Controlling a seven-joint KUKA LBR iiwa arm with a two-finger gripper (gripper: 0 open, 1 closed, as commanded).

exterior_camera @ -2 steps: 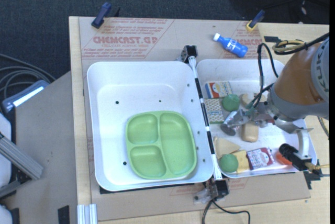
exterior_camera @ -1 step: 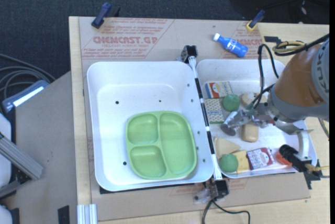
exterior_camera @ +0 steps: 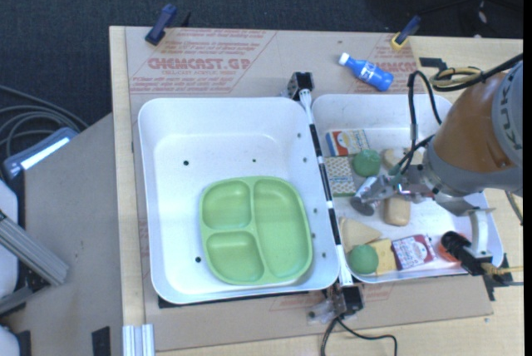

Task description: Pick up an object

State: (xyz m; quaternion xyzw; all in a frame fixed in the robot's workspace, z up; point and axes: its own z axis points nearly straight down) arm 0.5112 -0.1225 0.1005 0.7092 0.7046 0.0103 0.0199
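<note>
The left bin (exterior_camera: 158, 138) holds a green 3-compartment tray (exterior_camera: 253, 229). The right bin (exterior_camera: 332, 109) holds 2 green balls, one far (exterior_camera: 366, 162) and one near (exterior_camera: 362, 259), a tan potato-like piece (exterior_camera: 398, 211), a yellow wedge (exterior_camera: 362, 231) and printed packets (exterior_camera: 414, 251). On the cardboard-covered tabletop (exterior_camera: 208, 59) lies a blue bottle (exterior_camera: 366, 71). The pincer (exterior_camera: 371, 195) hangs low in the right bin beside the tan piece; I cannot tell its opening.

One fixed camera high over the bench, looking down at a slant; both bins lie below, my gripper (exterior_camera: 374, 195) mid-right.
</note>
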